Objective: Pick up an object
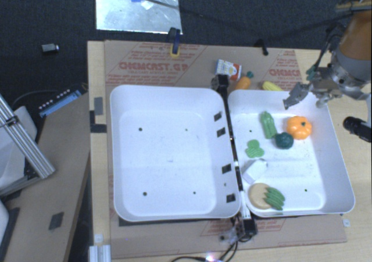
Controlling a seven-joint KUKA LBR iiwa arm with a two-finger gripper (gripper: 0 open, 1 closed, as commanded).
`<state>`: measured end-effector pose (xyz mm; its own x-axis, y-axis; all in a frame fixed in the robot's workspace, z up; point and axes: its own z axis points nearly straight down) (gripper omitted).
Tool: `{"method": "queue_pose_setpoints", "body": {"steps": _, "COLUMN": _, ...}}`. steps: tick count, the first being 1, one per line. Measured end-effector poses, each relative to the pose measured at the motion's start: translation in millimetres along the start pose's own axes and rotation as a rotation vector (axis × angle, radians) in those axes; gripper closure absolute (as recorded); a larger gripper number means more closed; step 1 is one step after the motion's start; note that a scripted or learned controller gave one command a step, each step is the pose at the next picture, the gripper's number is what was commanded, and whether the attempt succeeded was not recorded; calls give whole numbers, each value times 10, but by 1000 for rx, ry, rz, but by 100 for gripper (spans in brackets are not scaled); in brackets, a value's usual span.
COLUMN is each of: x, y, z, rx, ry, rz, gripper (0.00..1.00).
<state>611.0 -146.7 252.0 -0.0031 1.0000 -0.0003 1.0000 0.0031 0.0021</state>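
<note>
The gripper (pixel 308 96) is in the upper right of the frame, above the far right corner of the right bin (pixel 334 162). Its two fingers are spread apart, one pointing toward the left and the other on the right side, and nothing is between them. It does not touch any object.

The right bin holds several small things. An orange pumpkin (pixel 299 127) lies in the upper part of the bin, below the gripper and slightly to its left. A dark teal round object (pixel 284 140) is touching or just beside the pumpkin on its lower left. A long green vegetable (pixel 268 124) lies to the left of the pumpkin, a little tilted. A small green leafy piece (pixel 254 150) is lower, near the left wall of the bin. Below it is a white flat piece (pixel 254 170). In the lower left corner of this bin there is a tan round disc (pixel 258 195), and a green ridged object (pixel 274 198) lies partly on it.

The left bin (pixel 125 156) takes the middle of the frame, and I see only its white floor with a few small dark dots.

Behind the bins, on the cardboard sheet (pixel 151 63), lie a small orange carrot (pixel 243 82) and a yellow piece (pixel 271 86), both outside the right bin near its far edge.
</note>
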Motion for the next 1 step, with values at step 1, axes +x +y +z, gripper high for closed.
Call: {"method": "queue_pose_setpoints", "body": {"steps": 1, "x": 484, "y": 239, "z": 1531, "rx": 11, "ry": 4, "rz": -5, "gripper": 0}}
